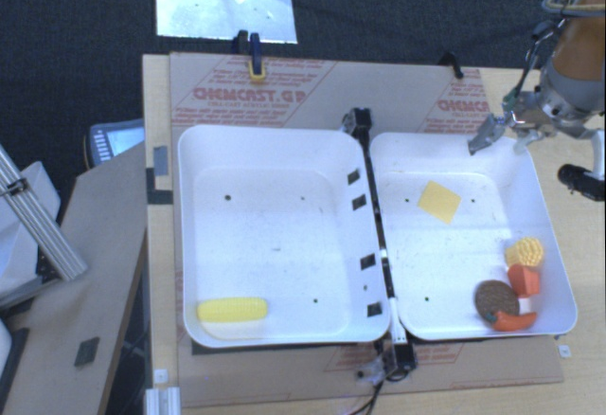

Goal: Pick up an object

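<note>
Above the right bin's (544,214) far corner hangs the gripper (500,131), its fingers apart and holding nothing. Picking has not begun; this is the approach step. Nearest below lies a yellow square (439,201) (flat, likely awkward to pinch), while corn (525,252), a brown disc (493,298) and orange pieces (524,280) crowd the near corner. Next comes choosing one, then descending over it.

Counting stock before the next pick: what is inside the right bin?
The right bin holds a flat yellow square and, clustered in its near right corner, a corn piece, an orange piece, a brown disc and a carrot-like piece overlapping it.
</note>
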Action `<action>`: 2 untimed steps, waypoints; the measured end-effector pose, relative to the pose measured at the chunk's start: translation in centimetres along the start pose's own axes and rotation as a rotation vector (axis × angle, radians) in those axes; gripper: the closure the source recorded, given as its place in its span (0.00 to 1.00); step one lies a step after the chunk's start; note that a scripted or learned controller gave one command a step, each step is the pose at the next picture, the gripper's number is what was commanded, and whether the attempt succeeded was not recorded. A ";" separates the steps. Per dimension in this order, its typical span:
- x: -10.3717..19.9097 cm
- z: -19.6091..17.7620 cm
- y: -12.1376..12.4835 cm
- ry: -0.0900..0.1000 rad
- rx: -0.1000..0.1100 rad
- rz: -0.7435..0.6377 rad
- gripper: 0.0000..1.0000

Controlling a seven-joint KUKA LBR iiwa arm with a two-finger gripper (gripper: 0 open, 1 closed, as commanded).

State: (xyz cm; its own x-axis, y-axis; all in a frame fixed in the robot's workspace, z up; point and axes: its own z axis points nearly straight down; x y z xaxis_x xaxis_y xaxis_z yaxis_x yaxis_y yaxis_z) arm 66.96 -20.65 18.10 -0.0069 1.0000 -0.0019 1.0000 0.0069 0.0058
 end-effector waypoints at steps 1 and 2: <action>0.1 2.4 -0.1 0.000 0.004 0.000 0.00; 0.1 3.0 -0.1 0.000 0.003 -0.001 0.00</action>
State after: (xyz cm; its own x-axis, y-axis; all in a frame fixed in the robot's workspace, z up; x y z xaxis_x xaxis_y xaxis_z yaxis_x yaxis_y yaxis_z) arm 66.92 -20.61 15.13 -0.0076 1.0000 -0.0019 1.0000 0.0076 0.0027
